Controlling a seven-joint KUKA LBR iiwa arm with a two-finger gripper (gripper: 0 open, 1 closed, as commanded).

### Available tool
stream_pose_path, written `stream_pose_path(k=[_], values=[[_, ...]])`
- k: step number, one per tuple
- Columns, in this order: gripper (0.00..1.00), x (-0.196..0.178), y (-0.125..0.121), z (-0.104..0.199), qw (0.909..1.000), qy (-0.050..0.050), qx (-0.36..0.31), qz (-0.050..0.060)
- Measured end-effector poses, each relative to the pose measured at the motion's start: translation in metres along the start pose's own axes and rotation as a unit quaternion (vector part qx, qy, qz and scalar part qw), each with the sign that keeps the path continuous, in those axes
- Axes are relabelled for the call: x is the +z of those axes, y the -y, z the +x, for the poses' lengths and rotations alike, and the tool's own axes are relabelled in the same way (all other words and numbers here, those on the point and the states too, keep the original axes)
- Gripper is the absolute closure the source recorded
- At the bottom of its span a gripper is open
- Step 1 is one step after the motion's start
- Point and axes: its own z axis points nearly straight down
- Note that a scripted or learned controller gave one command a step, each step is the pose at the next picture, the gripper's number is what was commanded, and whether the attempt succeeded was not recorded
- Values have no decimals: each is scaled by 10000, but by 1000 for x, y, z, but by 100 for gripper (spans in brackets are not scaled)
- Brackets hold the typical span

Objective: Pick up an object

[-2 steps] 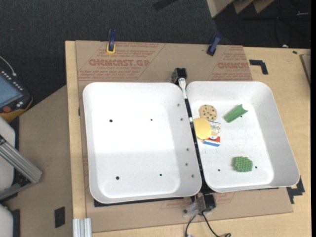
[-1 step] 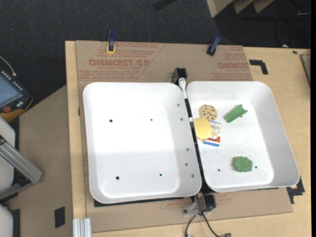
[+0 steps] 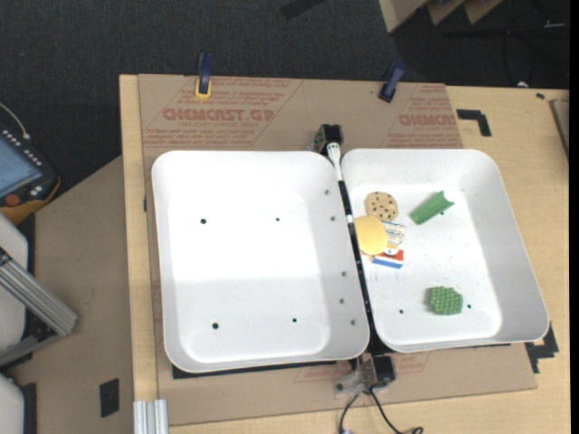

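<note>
Altogether two white bins: left bin point(image 3: 244, 260), right bin point(image 3: 470, 269) holding one cookie point(image 3: 382, 205), one yellow disc point(image 3: 370, 234) overlapping small carton point(image 3: 391, 251), green wedge point(image 3: 431, 207), green knobbly lump point(image 3: 444, 300). Carton print unreadable.

bins: two, white point(image 3: 244, 333), point(image 3: 470, 165)
cookie: one point(image 3: 382, 206)
yellow disc: one point(image 3: 370, 235)
green pieces: two point(image 3: 431, 207), point(image 3: 444, 300)
small packet: one point(image 3: 393, 250)
blue clamps: two point(image 3: 204, 74), point(image 3: 393, 80)

Two white bins side by side on a cardboard-covered bench, right bin point(image 3: 507, 269) held a chocolate-chip cookie point(image 3: 382, 206), yellow disc point(image 3: 370, 235), small white card point(image 3: 392, 247), green block point(image 3: 431, 207), green knobbly piece point(image 3: 444, 300), left bin point(image 3: 181, 269) beside it.
</note>
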Motion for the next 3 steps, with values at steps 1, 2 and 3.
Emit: stream_pose_path(k=[1, 2, 3], values=[[100, -11, -1, 0, 10000, 15, -2, -24], [100, -22, -2, -1, 10000, 31, -4, -48], [100, -32, -3, -1, 10000, 46, -6, -70]])
